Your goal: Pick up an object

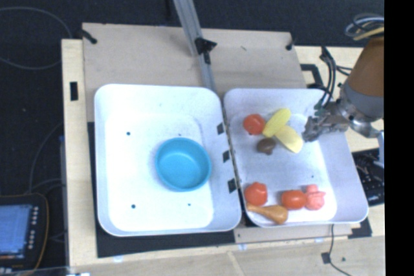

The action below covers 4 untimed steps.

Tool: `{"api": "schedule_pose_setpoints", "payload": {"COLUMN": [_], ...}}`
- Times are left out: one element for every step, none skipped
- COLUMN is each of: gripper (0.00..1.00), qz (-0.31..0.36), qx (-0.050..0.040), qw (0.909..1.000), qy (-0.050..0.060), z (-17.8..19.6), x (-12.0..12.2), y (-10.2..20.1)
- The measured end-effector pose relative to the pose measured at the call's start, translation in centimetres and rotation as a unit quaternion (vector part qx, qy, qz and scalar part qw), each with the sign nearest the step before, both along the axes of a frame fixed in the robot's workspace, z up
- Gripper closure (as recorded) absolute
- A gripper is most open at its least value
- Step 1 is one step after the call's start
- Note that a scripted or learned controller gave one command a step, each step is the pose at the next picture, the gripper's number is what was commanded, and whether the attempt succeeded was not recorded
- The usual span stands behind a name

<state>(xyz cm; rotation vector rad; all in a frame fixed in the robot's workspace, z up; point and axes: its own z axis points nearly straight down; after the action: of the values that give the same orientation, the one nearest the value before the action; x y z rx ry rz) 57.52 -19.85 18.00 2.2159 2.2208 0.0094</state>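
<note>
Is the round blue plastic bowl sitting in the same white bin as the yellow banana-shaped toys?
No, the round blue plastic bowl sits in the left white bin, while the yellow banana-shaped toys lie in the right white bin.

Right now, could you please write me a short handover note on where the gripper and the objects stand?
Gripper: low over the right bin, at the right end of the yellow pieces; nothing seen between its fingers.
Right bin, upper part: a red piece and a small brown piece beside the yellow ones.
Right bin, near edge: another red piece, a tan pear shape, an orange-red piece and a pink piece.
Left bin: a blue bowl.
Done: arm brought to the yellow pieces.
Left: grasp and lift one object; none is up yet.
</note>
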Motion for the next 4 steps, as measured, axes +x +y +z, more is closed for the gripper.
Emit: {"api": "schedule_pose_setpoints", "payload": {"gripper": [1.0, 1.0, 1.0, 1.0], "qz": [0.001, 0.004, 0.004, 0.002], "qx": [-0.0006, -0.0002, 0.0012, -0.0005], "qw": [1.0, 1.0, 1.0, 1.0], "qy": [0.0, 0.001, 0.002, 0.004], "z": [5.7, 7.5, 8.5, 7.3], "x": [0.2, 0.4, -0.6, -2.4], "y": [-1.1, -1.1, 4.3, 8.9]}}
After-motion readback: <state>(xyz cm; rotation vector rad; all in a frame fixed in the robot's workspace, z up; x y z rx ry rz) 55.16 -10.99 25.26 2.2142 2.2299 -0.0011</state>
